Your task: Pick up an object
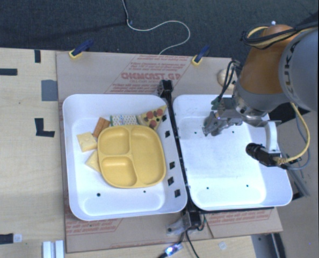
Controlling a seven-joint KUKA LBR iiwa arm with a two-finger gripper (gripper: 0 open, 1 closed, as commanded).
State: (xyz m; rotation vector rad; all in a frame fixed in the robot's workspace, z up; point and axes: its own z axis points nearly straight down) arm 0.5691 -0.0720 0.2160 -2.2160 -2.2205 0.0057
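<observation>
A yellow divided plate [131, 156] lies in the left bin [76, 144]. Around its upper and left sides lie small food pieces: a pale cracker [86, 142], a brown piece [100, 126], a patterned piece [123, 120] and a pizza slice [153, 116]. My gripper [213, 127] hangs over the upper left part of the right bin [245, 190], pointing down and left, well apart from the plate. Nothing shows between its fingers.
A black divider with clips [173, 144] runs between the two bins. A black cable and connector [264, 155] hang off the arm over the right bin. A white cord [159, 28] lies on the dark surface behind the bench.
</observation>
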